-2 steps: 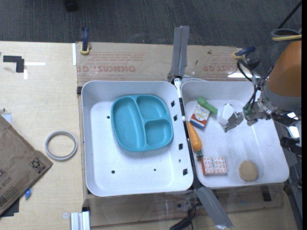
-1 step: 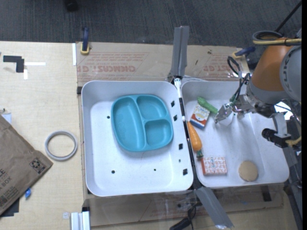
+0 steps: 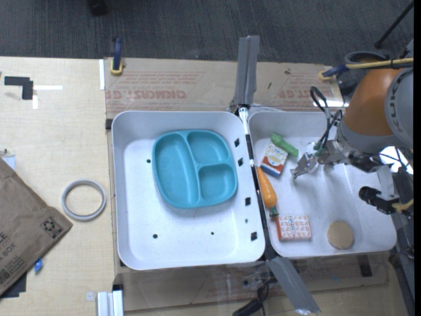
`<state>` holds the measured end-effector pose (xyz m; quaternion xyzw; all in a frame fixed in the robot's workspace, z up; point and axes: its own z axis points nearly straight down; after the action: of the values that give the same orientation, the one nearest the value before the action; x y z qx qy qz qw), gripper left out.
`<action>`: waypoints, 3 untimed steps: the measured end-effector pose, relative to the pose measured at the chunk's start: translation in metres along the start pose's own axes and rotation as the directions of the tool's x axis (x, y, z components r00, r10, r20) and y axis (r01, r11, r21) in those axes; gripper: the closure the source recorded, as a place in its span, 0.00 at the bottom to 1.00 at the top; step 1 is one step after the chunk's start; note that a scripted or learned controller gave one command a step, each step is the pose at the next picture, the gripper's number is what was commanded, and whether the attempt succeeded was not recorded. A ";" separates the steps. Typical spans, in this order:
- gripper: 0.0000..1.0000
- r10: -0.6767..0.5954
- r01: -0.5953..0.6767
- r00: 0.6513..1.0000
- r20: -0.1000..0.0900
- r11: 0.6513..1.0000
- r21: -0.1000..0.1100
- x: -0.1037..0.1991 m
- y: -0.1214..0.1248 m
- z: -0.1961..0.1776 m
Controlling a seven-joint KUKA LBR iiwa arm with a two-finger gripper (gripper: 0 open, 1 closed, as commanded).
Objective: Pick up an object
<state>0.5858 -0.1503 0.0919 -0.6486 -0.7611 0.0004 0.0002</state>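
1. In the left bin (image 3: 131, 196) you've got just the blue divided plate (image 3: 195, 168); nothing to grab there really
2. Right bin (image 3: 368, 242): carrot (image 3: 266, 188) lies lengthwise along the near-left wall; small carton (image 3: 274, 158) sits just left of the gripper (image 3: 304, 168)
3. Gripper hangs low, nothing in it; can't tell its opening

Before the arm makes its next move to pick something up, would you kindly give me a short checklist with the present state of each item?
1. Objects lie in the right bin: ok.
2. Gripper is over that bin: ok.
3. Nothing held yet: ok.
4. Small carton lies close beside the gripper: ok.
5. Carrot rests against the bin's left wall, awkward to grasp: not ok.
6. Gripper height above the bin floor: cannot tell.
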 end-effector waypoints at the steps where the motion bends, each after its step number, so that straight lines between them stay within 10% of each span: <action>1: 0.00 0.094 -0.094 0.996 -0.009 0.996 -0.001 -0.073 0.052 -0.001; 2: 0.00 0.115 -0.115 0.993 -0.007 0.993 -0.004 -0.069 0.026 -0.002; 3: 0.00 0.138 -0.138 0.990 -0.015 0.990 0.010 -0.073 0.063 0.001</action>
<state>0.6597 -0.2120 0.0912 -0.6997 -0.7144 -0.0015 0.0090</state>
